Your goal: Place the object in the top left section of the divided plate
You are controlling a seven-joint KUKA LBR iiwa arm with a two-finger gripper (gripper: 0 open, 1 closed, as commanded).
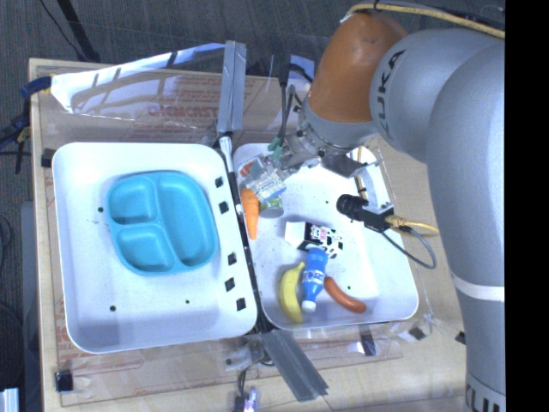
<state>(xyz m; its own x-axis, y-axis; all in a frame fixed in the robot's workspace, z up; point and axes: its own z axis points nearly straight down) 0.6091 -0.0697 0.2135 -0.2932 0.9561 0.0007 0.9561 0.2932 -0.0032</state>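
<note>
Overhead view of the desk (45, 333) with two white bins. The left bin (94, 303) holds the blue divided plate (185, 211), lying flat near its centre. In the right bin (388, 283), the gripper (264, 180) hangs at the far left corner, just beside the upper end of the carrot (250, 215), which lies along the bin's left wall; whether the gripper is open or closed cannot be told. Nearer the front lie a banana (291, 295), a blue bottle (314, 276) and a sausage (346, 298).

Robot lab: industrial arm (429, 84) over a bench (154, 367).
</note>
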